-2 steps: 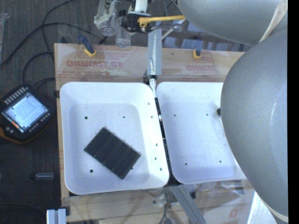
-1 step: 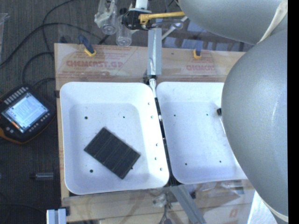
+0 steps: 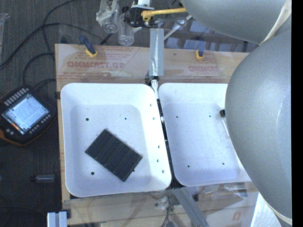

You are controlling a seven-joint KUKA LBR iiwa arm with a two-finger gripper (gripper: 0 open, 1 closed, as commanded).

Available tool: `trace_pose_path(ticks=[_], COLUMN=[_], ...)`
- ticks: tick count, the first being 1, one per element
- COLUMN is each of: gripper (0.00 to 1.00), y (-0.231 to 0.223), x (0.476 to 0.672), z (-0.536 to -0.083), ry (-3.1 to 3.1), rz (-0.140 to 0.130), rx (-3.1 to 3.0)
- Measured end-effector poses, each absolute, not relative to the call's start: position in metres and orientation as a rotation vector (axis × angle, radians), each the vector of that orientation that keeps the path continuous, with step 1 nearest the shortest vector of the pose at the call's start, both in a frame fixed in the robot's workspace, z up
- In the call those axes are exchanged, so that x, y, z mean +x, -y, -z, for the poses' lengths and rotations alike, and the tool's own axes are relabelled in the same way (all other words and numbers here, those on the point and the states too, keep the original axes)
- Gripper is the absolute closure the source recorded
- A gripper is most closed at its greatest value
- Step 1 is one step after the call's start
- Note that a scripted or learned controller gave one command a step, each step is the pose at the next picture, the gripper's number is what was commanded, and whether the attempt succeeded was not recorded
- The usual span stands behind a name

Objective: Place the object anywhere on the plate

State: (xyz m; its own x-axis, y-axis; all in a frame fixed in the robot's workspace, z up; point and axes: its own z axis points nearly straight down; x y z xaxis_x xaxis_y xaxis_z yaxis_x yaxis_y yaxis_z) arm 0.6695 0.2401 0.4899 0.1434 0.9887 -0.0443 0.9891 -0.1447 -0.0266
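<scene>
A dark, ribbed rectangular plate (image 3: 113,154) lies flat and turned at an angle in the left bin (image 3: 75,98), towards its front. The grey arm (image 3: 265,126) looms large over the right side of the right bin (image 3: 189,98) and hides what is beneath it. A small dark bit (image 3: 221,112) peeks out at the arm's left edge over the right bin; I cannot tell what it is.
A grey metal bar (image 3: 156,53) stands at the back between the two bins. A teach pendant (image 3: 23,113) lies on the floor to the left of the bench. Clamps and fixtures (image 3: 118,18) sit beyond the back edge.
</scene>
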Motion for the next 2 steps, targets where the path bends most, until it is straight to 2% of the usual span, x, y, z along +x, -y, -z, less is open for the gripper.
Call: trace_pose_path(ticks=[2], gripper=[1.0], y=[-0.2426], x=[0.6698], z=[-0.5044], ry=[-2.048], rz=[0.092], rx=[2.365])
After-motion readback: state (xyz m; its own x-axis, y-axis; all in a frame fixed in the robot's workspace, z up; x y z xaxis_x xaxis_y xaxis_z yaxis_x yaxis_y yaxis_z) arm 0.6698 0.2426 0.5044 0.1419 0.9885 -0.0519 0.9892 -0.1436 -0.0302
